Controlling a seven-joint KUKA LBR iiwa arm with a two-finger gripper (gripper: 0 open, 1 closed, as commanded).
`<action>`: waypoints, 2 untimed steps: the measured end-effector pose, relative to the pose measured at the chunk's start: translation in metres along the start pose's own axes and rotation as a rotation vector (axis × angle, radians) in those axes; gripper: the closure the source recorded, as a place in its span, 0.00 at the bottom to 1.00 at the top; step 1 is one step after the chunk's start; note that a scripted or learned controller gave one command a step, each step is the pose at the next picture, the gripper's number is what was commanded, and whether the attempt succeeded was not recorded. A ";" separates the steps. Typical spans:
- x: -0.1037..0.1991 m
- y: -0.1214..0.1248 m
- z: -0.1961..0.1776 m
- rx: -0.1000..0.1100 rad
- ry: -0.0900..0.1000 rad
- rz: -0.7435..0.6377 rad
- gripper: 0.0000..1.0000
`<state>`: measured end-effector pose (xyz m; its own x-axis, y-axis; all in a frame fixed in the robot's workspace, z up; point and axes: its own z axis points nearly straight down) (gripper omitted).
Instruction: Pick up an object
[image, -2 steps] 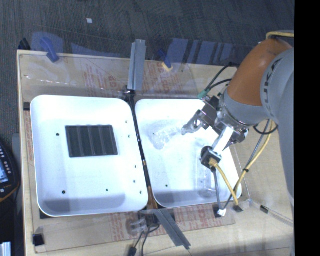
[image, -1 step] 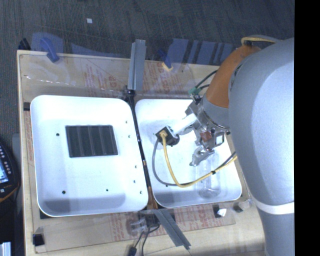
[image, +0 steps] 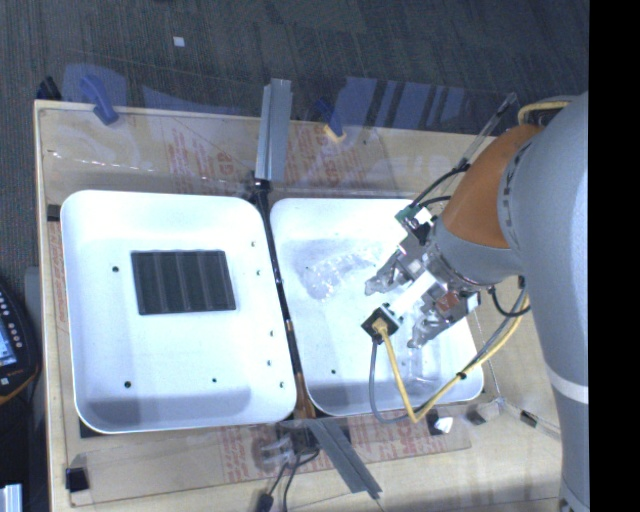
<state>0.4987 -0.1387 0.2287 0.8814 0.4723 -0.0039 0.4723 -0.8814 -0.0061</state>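
both bins (image: 160, 400) are white. the left bin holds a dark grey ribbed panel (image: 183, 281). the arm (image: 545, 200) is grey with an orange band (image: 480, 205); its cable (image: 400, 385) is yellow.

The shallow white left bin (image: 90, 300) lies open from above, with only a flat dark ribbed rectangular panel (image: 184, 281) on its floor. In the shallow white right bin (image: 300, 330), the grey arm (image: 520, 230) with its yellow cable (image: 400, 385) crowds the right half. A crumpled clear plastic object (image: 335, 268) lies on the free left part.
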 end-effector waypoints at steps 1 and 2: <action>0.003 0.021 -0.090 -0.005 0.004 -0.089 0.00; -0.041 0.059 -0.122 -0.005 0.004 -0.086 0.00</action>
<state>0.4914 -0.2106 0.3508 0.8378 0.5460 0.0004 0.5460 -0.8378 -0.0013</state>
